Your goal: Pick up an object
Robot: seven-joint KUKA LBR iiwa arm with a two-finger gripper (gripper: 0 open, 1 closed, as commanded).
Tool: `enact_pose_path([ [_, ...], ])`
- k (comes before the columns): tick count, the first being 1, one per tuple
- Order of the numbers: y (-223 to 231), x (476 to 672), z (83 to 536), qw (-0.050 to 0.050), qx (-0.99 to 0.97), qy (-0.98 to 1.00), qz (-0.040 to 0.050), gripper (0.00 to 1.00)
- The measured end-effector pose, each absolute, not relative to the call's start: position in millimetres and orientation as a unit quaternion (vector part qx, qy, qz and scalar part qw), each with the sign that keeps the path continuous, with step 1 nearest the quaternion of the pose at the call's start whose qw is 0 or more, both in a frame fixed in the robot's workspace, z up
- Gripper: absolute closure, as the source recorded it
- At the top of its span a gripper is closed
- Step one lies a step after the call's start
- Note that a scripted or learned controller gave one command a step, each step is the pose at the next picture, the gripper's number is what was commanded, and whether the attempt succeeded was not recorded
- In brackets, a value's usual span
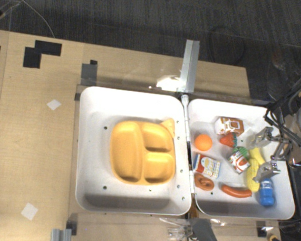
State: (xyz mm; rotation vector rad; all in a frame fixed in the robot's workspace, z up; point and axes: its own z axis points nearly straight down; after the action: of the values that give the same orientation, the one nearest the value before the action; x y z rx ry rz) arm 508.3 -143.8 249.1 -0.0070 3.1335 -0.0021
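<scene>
While the end effector (268, 153), finger state indiscernible, hovered at the right bin's (290, 210) right edge, a yellow tray (139, 152) lay in the left bin (90, 138).

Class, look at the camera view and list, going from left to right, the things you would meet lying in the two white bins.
Yellow divided tray → orange ball → red sausage → yellow banana → blue bottle.
</scene>
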Motion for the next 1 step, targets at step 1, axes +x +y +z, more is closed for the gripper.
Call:
enact_pose_path([
  [1,-173.6,522.7,123.6,0.019,0.047,0.999,-0.0045,0.00],
])
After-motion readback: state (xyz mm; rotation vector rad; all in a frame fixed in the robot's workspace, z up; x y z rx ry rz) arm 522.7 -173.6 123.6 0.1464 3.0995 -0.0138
